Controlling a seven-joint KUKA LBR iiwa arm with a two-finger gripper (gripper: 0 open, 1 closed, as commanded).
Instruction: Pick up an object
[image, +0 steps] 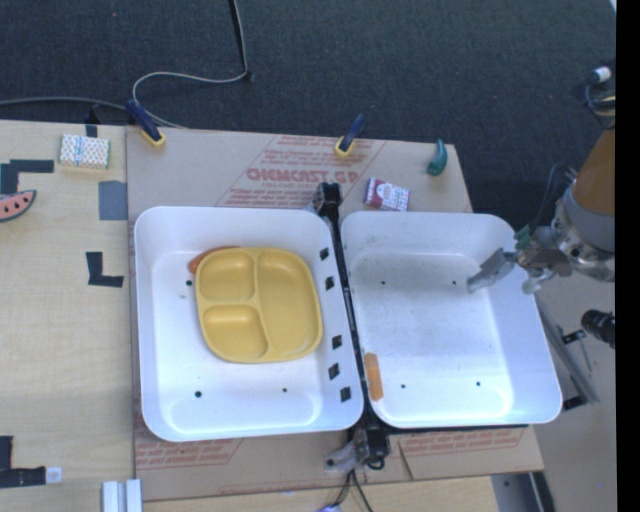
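Lying well left of jaws (497, 268) — carrot (373, 375)

Bright, even overhead light washes the two white bins (440, 395) nearly to glare; shadows are soft and faint. The frame is slightly soft and grainy, and the dark carpet (400, 60) is underexposed.

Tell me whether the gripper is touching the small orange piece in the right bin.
Apart. The camera view shows the gripper near the right bin's far side, the orange piece at its near-left edge.
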